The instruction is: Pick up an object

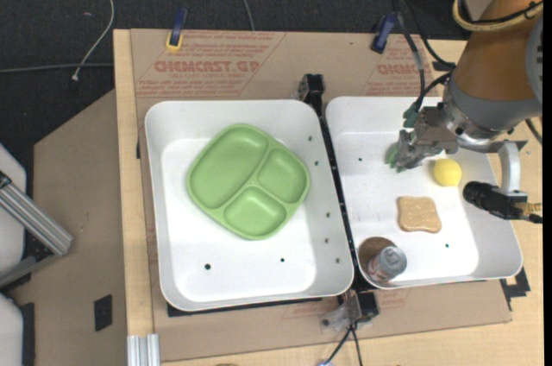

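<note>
The gripper point(410, 150) hangs low over the upper middle of the right bin point(362, 118). A small green thing point(393, 156) peeks out at its left side, mostly hidden beneath it; I cannot tell whether it is held. A yellow ball-like fruit point(447, 173) lies just right of the gripper. Below that lies a tan slice of toast point(419, 215). A brown and silver bottle point(385, 260) rests in the bin's front left corner.
The left bin point(172, 269) holds a green divided plate point(248, 180) near its middle. The grey arm with its orange band point(500, 45) comes in from the upper right. A black clamp point(311, 86) sits between the bins at the back.
</note>
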Robot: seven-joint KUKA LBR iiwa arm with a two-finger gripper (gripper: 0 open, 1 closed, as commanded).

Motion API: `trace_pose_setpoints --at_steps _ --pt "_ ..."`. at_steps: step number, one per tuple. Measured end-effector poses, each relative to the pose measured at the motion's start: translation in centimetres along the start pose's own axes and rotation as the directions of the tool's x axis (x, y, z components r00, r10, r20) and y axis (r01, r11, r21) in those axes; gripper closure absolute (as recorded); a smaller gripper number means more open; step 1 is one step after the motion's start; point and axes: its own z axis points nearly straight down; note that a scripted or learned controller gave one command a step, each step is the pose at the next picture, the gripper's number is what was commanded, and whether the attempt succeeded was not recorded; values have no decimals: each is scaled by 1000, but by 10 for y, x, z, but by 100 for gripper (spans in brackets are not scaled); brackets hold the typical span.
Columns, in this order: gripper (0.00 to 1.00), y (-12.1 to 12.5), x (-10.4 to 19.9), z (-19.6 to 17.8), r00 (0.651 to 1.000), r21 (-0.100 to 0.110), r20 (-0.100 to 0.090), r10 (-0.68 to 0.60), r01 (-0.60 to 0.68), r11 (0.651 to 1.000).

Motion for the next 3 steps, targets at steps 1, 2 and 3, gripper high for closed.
trace_pose_setpoints --at_steps 1,2,3 --pt "100 6 54 -9 1000 -3 2 1 -1 1000" --pt "100 -2 101 -6 1000 2 1 3 -3 1000" --pt "100 -1 150 -12 1000 -2 2 2 -2 1000"
